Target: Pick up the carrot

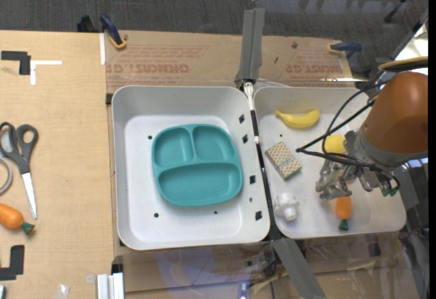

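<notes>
Reaching in from the right, the arm point(402, 117) hangs over the right bin point(381, 223), its orange band topping the grey wrist. The gripper point(335, 185) points down near the bin's front, and its metal fingers point(330, 189) are a tangle of bright parts from this angle; whether they stand wide or narrow cannot be told. Nothing is seen between them.

The carrot point(343, 209) lies just beside the fingers, toward the front edge of the bin, orange body up and green tip pointing to the rim. It rests on the bin floor, so close to the fingertips that touching or apart cannot be judged.

Left of the fingers lies a speckled sponge point(283, 159), and in front of that a small white object point(287, 208). Behind the fingers, toward the back wall, lies a banana point(298, 118). A yellow object point(334, 144) sits just behind the gripper, partly hidden by the wrist and black cables.

Well to the left of the fingers, the left bin point(126, 175) holds a teal divided plate point(197, 165). Farther left, on the tabletop point(54, 127), lie scissors point(20, 161) and a second carrot point(12, 217) at the edge.
</notes>
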Motion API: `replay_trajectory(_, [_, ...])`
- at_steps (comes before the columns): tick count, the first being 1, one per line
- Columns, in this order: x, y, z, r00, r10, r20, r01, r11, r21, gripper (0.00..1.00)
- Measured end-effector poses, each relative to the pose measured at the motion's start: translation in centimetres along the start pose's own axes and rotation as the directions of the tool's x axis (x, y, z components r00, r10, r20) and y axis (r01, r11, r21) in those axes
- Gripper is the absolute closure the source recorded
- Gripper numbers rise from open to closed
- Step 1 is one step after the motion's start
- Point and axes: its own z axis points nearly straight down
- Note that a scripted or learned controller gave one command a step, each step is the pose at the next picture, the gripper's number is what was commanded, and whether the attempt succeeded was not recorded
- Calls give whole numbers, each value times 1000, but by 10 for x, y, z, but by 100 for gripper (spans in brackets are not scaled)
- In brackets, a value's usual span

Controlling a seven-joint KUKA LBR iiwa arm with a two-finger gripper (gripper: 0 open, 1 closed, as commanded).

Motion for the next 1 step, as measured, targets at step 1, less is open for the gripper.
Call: replay_trajectory(1, [2, 14, -40, 865, -502, 2, 502, 865, 1, 100])
